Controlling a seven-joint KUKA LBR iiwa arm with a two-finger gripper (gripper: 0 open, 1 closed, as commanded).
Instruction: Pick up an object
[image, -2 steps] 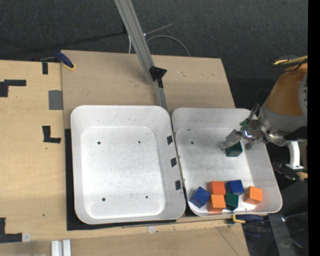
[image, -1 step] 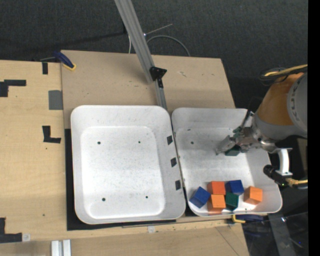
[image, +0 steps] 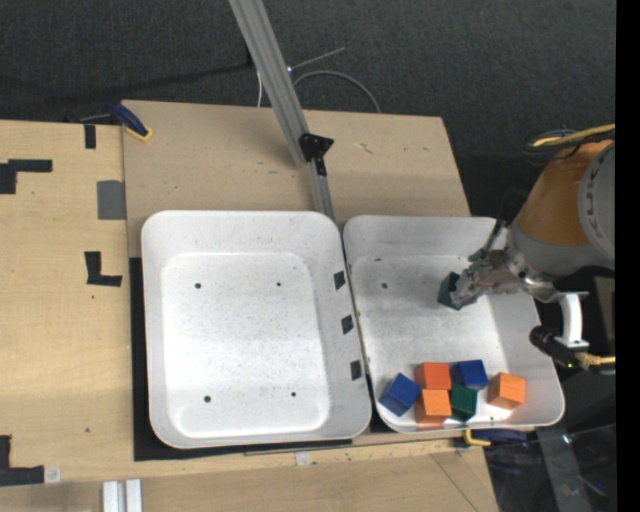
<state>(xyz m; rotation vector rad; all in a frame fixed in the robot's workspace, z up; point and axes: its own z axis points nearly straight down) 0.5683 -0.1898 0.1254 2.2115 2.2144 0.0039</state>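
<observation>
Nearest the lower edge of the view, a cluster of small blocks is seen in the bottom corner of the right bin. A blue block lies furthest left, tilted and close to the bin's inner wall. Beside it an orange block sits above a second orange block, the two touching. To their right a dark blue block rests just above a green block, and a further orange block stands slightly apart near the right rim. The lower faces of the front blocks are partly cut off by the bin's rim, where a small yellow and blue object, hard to identify, is also glimpsed.

The left bin is set side by side with the right one, their rims touching, with small dark clips along the join.

Higher in the right bin the gripper is found low over the bin floor, well apart from the blocks. It is dark and blurred, and how far it is parted cannot be told; no block is seen in it. The arm behind it, with its orange band, is cut off at the right side.

Further back, a grey metal bar is seen slanting over the wooden bench, and black tape marks are visible at the left.
</observation>
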